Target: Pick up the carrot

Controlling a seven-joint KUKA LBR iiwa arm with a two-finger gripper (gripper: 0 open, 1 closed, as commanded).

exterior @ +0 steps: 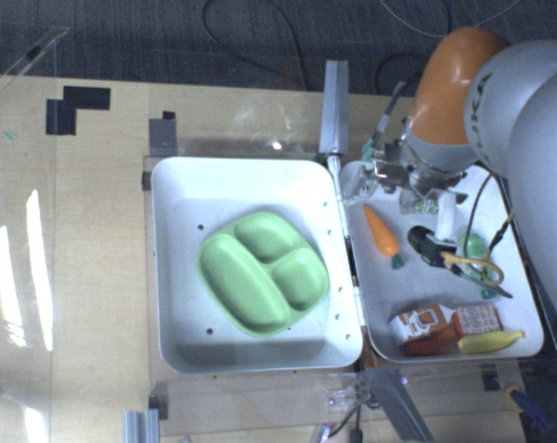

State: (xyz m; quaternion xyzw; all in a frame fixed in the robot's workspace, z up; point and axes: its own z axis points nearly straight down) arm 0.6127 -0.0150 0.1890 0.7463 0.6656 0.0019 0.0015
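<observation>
The carrot (382, 232) is orange with a small green tip. It lies in the right bin (529, 314) near that bin's left wall, pointing from upper left to lower right. My gripper (413, 192) hangs over the far end of the right bin, just up and to the right of the carrot's thick end. Nothing shows between its fingers, and the carrot rests on the bin floor apart from it.
At the near end of the right bin lie a small orange-and-white carton (420, 321), a red item (431, 342), a pink box (478, 318) and a yellow banana (489, 341). A green item (477, 245) sits by the right wall. The left bin (176, 201) holds a green divided plate (263, 271).
</observation>
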